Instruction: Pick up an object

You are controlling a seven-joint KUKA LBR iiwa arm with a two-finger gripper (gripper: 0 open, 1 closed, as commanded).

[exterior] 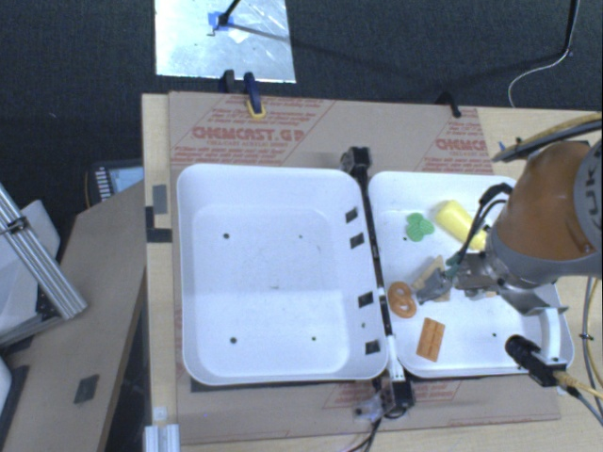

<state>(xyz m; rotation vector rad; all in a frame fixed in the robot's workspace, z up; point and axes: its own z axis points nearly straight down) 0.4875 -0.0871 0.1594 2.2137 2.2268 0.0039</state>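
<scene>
My gripper hangs low over the left part of the right bin, reaching in from the right. Just to its left, near the divider, lies a brown pretzel-shaped piece. Below the gripper, an orange rectangular block lies flat on the bin floor. A green piece and a yellow rounded object sit further back, the yellow one partly hidden by the arm's cables. I see no object lifted clear of the bin.
The left bin stands beside the right one, split from it by a black-clipped divider. The orange-banded wrist covers the right bin's right side. Both bins rest on cardboard.
</scene>
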